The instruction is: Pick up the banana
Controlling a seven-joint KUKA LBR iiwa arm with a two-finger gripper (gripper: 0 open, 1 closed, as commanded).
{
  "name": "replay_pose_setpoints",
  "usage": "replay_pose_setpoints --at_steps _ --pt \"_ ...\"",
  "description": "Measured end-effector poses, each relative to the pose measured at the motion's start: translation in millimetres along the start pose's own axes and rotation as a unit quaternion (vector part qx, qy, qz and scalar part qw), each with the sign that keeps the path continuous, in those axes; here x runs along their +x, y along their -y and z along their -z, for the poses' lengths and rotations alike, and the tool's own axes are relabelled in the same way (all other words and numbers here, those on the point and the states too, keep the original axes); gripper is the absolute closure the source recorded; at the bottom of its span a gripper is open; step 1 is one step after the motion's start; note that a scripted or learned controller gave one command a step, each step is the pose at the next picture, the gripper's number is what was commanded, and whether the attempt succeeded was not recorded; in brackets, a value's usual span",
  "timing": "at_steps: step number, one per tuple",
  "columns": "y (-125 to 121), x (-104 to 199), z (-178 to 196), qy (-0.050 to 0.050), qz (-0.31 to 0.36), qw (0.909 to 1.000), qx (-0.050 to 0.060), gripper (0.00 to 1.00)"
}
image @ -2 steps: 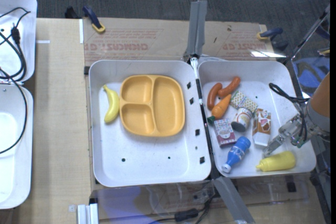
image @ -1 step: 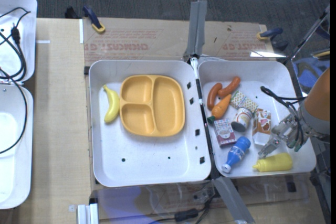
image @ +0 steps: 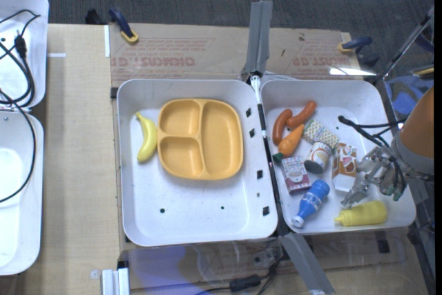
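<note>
Reaching in from the right edge of the frame, orange-banded wrist at mid-right, gripper angled down-left toward lower right of frame, metal fingers slightly parted, holding nothing.

You see the banana lying flat on the floor of the left bin, just beside the left edge of the yellow divided plate; it is yellow, whole and unpeeled; its curve bulges away from the plate, towards the bin's left wall; one tip points up and left of the plate's upper corner, the other rests near the plate's lower left edge.
</note>
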State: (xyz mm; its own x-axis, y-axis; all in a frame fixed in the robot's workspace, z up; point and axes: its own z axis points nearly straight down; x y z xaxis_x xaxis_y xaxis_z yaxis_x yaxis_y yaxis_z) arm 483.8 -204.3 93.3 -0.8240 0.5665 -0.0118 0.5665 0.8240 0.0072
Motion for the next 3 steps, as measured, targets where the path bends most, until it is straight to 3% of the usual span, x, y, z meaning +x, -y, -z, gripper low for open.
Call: replay_pose_setpoints --at_steps 1,3 --pt "9.7 -9.9 2.0 0.003 0.048 0.9988 -0.002 0.00" --pt "9.9 -10.0 2.1 0.003 0.048 0.9988 -0.002 0.00"
